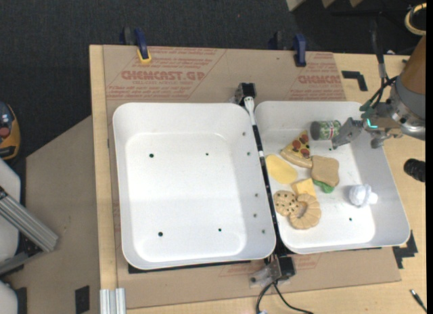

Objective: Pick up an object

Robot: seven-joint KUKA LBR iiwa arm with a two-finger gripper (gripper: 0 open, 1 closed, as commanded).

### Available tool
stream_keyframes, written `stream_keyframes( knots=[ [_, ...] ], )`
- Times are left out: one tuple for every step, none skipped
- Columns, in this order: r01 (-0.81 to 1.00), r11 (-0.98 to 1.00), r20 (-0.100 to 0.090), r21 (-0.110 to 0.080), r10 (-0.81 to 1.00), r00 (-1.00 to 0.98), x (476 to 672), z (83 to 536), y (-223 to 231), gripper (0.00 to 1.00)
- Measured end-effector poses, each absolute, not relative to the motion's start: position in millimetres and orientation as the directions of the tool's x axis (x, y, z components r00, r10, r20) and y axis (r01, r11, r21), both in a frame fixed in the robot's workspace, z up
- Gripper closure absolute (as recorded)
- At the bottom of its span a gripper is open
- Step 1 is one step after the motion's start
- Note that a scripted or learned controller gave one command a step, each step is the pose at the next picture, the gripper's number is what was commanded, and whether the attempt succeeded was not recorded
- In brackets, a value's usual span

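Observation:
The right bin [385, 231] holds several toy foods. A green can [325, 130] lies on its side near the back. A pizza slice [298, 150], a yellow piece [279, 168], a brown toast [325, 169], a chocolate-chip cookie [286, 202] and a tan pastry [306, 215] cluster in the bin's left half. A white crumpled object [360, 195] lies to the right. My gripper [360, 137] hovers over the bin's back right, just right of the can, open, with nothing between its fingers.
The left bin [135, 170] sits beside the right one, with a black divider clip [245, 93] at the back between them. Two blue clamps [142, 45] hold the cardboard base. The arm comes in over the right edge.

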State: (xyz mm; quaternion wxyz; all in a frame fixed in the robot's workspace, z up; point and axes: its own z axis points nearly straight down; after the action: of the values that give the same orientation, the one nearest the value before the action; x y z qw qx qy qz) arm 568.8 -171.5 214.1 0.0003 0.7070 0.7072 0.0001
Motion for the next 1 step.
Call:
stream_keyframes(
  knots=[
    [1.000, 0.003, 0.002, -0.005, 1.000, -0.003, 542.4, 89.2, -121.8, 0.00]
  ],
)
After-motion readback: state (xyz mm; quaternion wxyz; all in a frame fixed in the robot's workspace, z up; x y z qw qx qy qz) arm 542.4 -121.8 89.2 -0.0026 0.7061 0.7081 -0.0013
